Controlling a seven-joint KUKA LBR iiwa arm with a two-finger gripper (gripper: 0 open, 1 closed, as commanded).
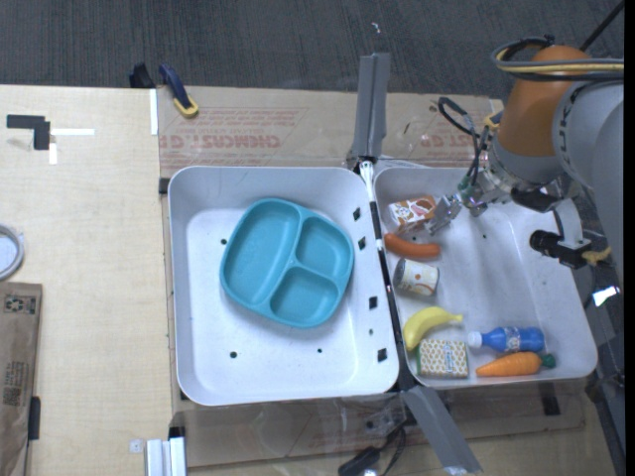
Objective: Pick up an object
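Plate [288, 262], teal and split into three wells, lies alone in the left bin [198, 365], slightly tilted against the floor. It looks like stiff, light plastic, but it is broad and low, so only the raised rim would give two fingers any purchase.

Across the divider, the right bin [571, 305] carries the small goods. Nearest the divider, at the back, is a carton [411, 211] with orange print, and touching its front edge lies a sausage [412, 248]. Just below that a can [417, 279] rests on its side. Further forward come a banana [429, 322] and a cracker box [443, 358], touching each other, then a bottle [508, 340] lying flat with a carrot [508, 366] just beside it along the front wall.

The gripper [454, 206] sits low at the back of the right bin, right beside the carton; whether its tips are spread or closed is lost in the clutter there, so I cannot tell. The carton seems the likeliest target: light, thin-walled, liable to crush, best pinched across its flat faces. The sausage and banana are probably toy pieces, smooth and round, apt to roll out of a pinch.
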